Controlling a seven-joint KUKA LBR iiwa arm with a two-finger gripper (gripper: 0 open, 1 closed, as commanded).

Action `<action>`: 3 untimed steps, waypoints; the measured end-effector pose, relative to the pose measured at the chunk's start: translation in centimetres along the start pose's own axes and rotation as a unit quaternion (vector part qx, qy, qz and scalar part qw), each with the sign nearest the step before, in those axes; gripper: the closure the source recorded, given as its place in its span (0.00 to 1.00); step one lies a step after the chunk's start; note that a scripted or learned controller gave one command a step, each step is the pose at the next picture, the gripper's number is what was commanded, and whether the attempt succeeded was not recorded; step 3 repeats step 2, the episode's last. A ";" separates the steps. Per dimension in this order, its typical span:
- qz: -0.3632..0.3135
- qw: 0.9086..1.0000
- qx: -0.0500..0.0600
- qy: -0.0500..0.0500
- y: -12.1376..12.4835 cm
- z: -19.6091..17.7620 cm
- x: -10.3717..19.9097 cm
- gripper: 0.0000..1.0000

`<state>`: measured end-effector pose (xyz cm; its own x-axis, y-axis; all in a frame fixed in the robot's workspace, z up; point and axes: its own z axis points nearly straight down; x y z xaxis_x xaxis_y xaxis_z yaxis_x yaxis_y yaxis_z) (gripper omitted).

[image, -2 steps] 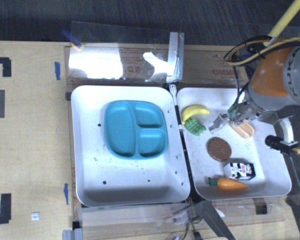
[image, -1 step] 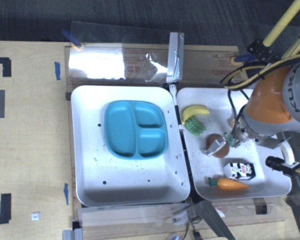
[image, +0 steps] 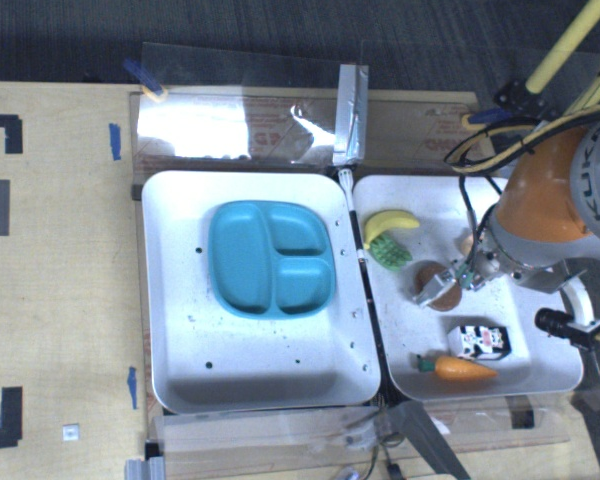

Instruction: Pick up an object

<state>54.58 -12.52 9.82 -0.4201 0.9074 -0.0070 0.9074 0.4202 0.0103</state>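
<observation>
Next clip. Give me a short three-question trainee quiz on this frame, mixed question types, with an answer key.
1. True or false: the blue sectioned plastic tray lies in the right white bin.
2. Which item lies nearest the front edge of the right white bin? A) the yellow toy banana B) the orange toy carrot C) the green bumpy toy
3. Fill in: the gripper is over a ____ round object.

Key
1. False; it lies in the left white bin.
2. B; the orange toy carrot, just in front of the small black-and-white cow-patterned box.
3. Brown.
</observation>
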 end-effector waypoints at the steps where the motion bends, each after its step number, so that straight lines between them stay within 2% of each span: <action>1: 0.025 1.000 0.000 0.001 6.7 -9.1 1.5 1.00; 2: 0.163 0.987 0.005 0.002 7.6 -8.6 4.3 1.00; 3: 0.163 0.987 0.005 0.002 7.6 -8.6 4.3 1.00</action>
